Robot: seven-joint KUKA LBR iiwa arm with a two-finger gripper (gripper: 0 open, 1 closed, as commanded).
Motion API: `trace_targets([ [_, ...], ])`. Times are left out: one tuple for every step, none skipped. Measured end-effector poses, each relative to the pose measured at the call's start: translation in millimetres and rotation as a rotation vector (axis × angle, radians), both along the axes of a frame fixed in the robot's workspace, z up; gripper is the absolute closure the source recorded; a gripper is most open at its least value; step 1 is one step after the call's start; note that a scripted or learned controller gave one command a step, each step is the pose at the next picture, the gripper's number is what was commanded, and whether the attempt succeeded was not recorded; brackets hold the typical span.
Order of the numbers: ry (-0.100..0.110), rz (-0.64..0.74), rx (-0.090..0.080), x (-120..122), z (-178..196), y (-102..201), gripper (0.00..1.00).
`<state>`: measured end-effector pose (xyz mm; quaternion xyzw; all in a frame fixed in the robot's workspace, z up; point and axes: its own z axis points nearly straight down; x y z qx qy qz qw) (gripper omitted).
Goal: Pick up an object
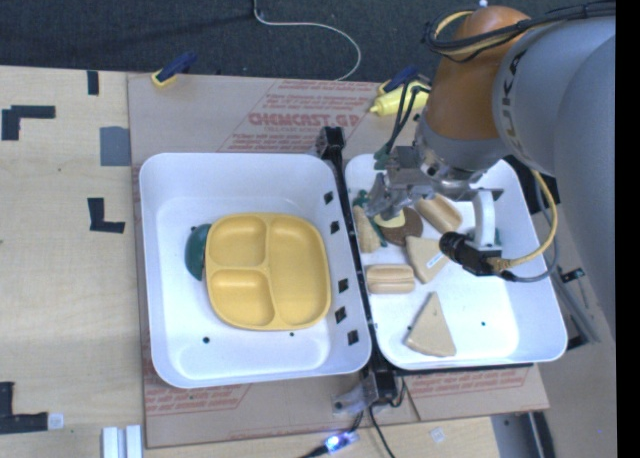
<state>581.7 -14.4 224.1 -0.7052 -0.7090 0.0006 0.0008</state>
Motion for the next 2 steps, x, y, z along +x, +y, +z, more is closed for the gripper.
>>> trace_targets([
  [-0.002,0.002,0.001,22.2,7.6,55.7,1.00],
  [-0.002,0.001,0.001,36.2,10.6,109.2,1.00],
])
